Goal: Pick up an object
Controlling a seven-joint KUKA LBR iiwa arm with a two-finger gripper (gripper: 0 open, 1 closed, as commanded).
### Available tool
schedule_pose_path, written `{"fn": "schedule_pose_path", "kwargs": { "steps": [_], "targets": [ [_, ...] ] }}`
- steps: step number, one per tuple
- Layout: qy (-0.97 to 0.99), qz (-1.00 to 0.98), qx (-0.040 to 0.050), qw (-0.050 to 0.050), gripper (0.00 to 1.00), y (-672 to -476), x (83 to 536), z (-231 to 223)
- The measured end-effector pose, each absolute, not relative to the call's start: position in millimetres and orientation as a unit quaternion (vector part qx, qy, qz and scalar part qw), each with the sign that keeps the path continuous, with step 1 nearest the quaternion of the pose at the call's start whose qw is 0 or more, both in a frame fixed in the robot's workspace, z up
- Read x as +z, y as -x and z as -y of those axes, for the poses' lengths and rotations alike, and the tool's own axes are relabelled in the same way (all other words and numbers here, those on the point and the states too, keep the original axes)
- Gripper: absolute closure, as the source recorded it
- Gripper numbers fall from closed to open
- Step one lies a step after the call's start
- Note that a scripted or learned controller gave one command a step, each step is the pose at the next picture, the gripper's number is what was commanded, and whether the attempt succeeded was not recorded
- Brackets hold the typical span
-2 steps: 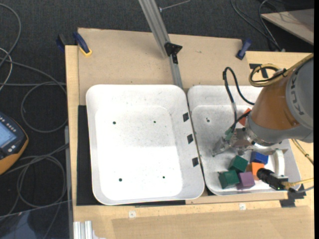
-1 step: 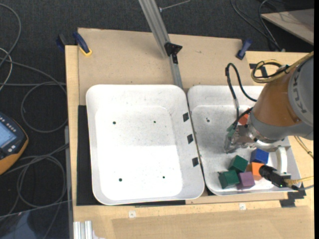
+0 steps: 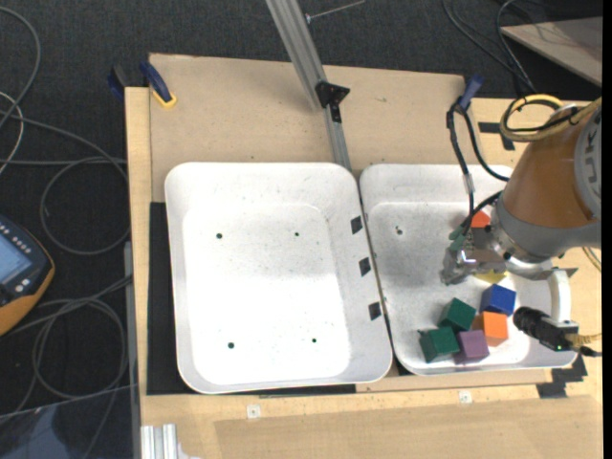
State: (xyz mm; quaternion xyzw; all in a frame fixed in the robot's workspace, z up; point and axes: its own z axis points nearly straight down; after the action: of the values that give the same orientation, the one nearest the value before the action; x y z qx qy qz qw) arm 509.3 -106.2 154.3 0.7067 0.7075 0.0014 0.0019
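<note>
the arm [image 3: 550, 185] reaches in from the right, gripper [image 3: 461, 264] pointed down and low.

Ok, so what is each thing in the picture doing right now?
End effector: low inside the right bin, above the blocks.
Right bin: holds all the blocks near its front corner.
Left bin: flat on the bench.
Green blocks: two, lying side by side.
Purple block: lying next to the green ones.
Blue block: sitting behind the orange block.
</note>
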Motion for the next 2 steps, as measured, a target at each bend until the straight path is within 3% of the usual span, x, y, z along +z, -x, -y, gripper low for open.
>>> {"fn": "schedule_pose_path", "kwargs": {
  "steps": [2],
  "targets": [
    [-0.706,-0.708,0.0012,0.002,1.0,-509.5,217.2,109.0]
  ]
}}
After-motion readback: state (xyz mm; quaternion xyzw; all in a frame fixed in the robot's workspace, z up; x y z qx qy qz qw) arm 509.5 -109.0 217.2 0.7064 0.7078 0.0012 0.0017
